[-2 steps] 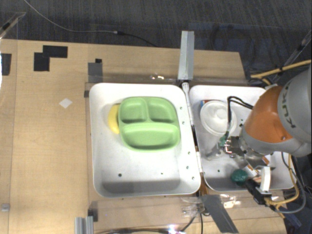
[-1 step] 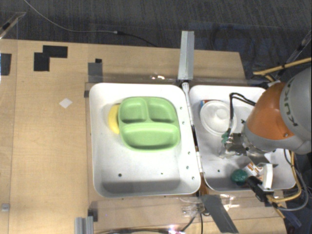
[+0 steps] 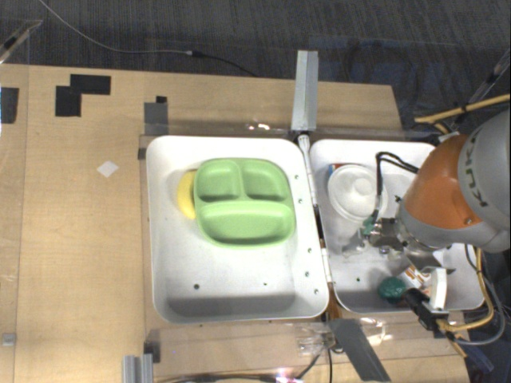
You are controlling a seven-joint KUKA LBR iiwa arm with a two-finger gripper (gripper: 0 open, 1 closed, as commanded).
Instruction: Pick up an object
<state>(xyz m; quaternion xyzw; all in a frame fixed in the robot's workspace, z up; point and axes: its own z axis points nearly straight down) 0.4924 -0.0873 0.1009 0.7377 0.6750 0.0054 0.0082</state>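
Observation:
In the right bin [image 3: 471,298] my gripper [image 3: 383,241] hangs low under the grey and orange arm, near the bin's middle. A clear round cup [image 3: 352,190] lies just to its upper left. A small dark green object [image 3: 391,288] sits below the gripper near the front wall, beside a white and orange piece [image 3: 431,286]. The arm's wrist hides what lies directly under the gripper. In the left bin [image 3: 231,290] a green divided plate [image 3: 243,200] covers most of a yellow object [image 3: 184,195].
A grey metal post [image 3: 304,90] stands behind the wall between the two bins. Cables loop around the arm at the right bin's right side. The wooden bench [image 3: 72,238] lies to the left of the bins.

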